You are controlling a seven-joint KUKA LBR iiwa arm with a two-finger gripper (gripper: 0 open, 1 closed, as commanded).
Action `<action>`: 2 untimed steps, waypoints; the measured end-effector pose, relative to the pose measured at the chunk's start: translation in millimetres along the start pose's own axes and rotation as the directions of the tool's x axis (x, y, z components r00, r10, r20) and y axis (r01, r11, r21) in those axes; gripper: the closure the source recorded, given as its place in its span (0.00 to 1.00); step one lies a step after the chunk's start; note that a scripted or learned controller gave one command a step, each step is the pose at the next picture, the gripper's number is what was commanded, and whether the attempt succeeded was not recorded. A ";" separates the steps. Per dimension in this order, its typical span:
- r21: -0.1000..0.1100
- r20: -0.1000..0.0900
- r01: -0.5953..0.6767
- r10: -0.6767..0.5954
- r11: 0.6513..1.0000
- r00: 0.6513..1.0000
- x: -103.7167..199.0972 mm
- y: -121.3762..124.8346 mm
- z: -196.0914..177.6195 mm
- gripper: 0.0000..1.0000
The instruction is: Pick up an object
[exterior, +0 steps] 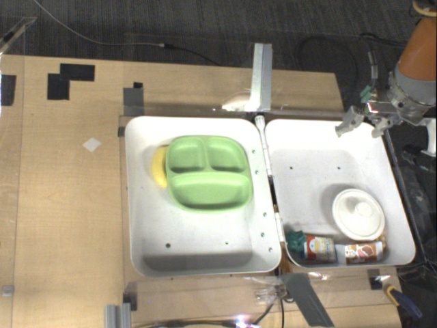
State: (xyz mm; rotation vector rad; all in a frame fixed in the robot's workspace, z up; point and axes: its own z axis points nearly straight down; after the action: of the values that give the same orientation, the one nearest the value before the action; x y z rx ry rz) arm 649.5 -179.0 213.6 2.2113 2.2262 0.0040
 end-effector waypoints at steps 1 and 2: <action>-0.001 0.001 0.081 -0.081 0.997 0.997 -26.4 -34.1 33.3 0.00; -0.001 0.001 0.081 -0.081 0.997 0.997 -26.3 -34.1 33.2 0.00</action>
State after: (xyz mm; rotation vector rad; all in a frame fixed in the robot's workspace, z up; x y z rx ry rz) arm 615.7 -205.6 180.2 2.1175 2.3128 0.0038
